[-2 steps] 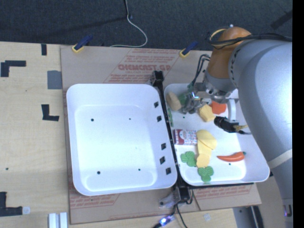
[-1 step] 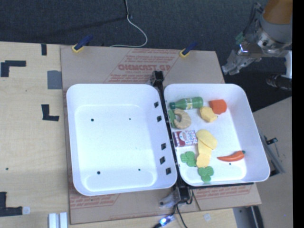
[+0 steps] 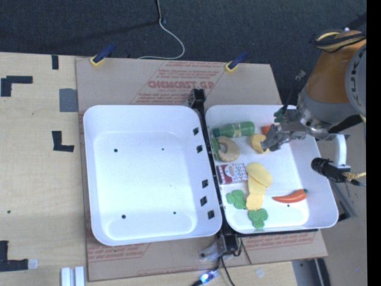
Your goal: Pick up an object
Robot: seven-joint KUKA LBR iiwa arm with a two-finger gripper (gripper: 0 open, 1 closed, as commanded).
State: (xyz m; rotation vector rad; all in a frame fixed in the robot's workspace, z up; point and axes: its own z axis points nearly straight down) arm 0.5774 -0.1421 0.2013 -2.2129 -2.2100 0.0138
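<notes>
Grey arm, orange band, dark wrist hardware

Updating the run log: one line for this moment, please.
gripper: low over right bin, beside small yellow piece | grasp: cannot tell | left bin: untouched

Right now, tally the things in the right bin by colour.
Green: 3, a bottle and two leafy pieces
Yellow: 3
Red: 1, a chilli
Beige: 1, a round piece
Red and white: 1, a packet
Total: 9
</notes>
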